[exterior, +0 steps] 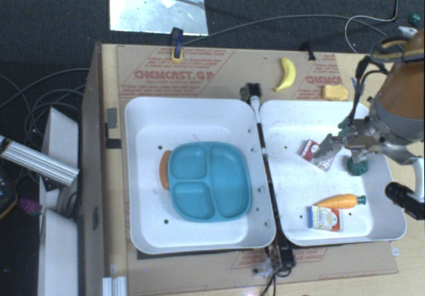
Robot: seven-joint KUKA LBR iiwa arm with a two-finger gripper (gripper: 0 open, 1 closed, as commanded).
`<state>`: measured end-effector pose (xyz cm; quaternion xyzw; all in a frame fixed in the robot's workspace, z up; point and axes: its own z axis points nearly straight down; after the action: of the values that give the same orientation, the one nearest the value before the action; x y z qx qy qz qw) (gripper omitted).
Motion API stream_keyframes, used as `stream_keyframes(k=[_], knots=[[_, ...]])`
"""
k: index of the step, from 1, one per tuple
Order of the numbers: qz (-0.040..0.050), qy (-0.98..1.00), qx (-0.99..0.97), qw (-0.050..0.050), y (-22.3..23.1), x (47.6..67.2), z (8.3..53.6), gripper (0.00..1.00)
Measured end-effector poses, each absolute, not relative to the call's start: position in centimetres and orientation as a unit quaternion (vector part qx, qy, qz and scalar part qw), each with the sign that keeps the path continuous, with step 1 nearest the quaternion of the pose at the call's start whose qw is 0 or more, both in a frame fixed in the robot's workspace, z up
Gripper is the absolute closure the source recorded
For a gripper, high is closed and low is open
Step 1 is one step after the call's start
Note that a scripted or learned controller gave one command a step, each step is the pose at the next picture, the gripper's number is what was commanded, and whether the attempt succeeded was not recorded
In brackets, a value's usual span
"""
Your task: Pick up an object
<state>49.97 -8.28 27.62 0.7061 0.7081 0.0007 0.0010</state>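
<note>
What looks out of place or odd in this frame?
A banana and a yellow block lie on the board behind the right bin, outside both bins. An orange item sits half hidden under the blue plate.

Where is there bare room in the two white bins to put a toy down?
Most room: the right white bin, its floor bare between the dividing wall and the small red-and-white packet. The left white bin is crowded by the blue divided plate. The orange toy carrot and the hand crowd the right side.
</note>
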Motion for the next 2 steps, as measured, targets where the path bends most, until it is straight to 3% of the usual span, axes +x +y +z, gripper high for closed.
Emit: stream_keyframes(k=[1, 2], knots=[[-0.0005, 0.707, 0.707, 0.000, -15.0, 48.6, 21.5, 0.00], [0.0001, 0.708, 0.706, 0.000, -14.6, 57.8, 14.3, 0.00]])
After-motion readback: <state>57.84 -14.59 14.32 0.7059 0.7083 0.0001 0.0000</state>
